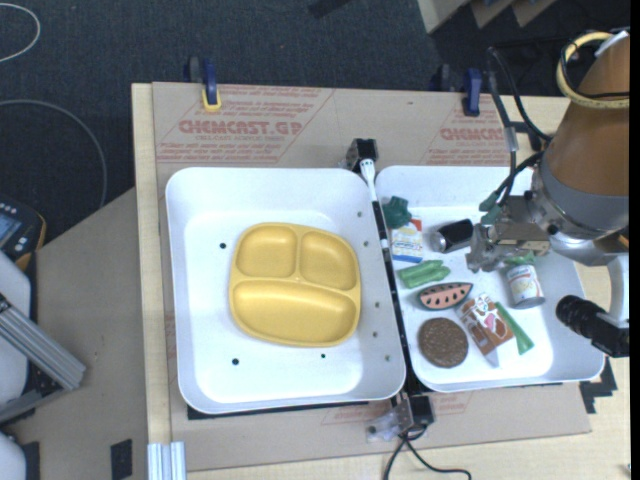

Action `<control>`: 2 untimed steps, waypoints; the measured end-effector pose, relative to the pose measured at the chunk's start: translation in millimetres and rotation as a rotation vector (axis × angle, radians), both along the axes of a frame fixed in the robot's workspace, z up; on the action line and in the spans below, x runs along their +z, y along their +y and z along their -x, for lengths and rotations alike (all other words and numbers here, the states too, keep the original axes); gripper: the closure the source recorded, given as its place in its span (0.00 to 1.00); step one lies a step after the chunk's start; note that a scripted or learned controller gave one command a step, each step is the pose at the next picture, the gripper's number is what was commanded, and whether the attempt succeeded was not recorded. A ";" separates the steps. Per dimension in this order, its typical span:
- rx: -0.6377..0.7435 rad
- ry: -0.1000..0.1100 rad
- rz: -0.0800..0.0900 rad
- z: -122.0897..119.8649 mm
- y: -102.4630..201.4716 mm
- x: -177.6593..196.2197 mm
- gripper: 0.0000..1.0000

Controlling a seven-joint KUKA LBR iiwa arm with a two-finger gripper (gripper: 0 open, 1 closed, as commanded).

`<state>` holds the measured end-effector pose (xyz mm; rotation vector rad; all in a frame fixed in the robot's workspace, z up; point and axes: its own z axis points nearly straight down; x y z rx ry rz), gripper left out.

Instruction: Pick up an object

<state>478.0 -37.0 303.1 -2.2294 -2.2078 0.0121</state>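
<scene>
The gripper hangs low over the right bin, likely lining up a pick among the crowded pieces; whether it is parted or closed I cannot tell, and nothing visibly sits in it. Just beside it lie a small can and a black cylinder, with the watermelon slice and brown cookie nearer the camera. Well apart, in the left bin, rests a yellow divided plate.

The arm runs off the right edge and hides part of the right bin.
</scene>
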 end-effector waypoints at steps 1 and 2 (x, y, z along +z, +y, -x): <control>0.027 -0.005 -0.008 0.4 164.2 -18.3 1.00; 0.004 -0.022 -0.003 -2.6 92.4 85.5 1.00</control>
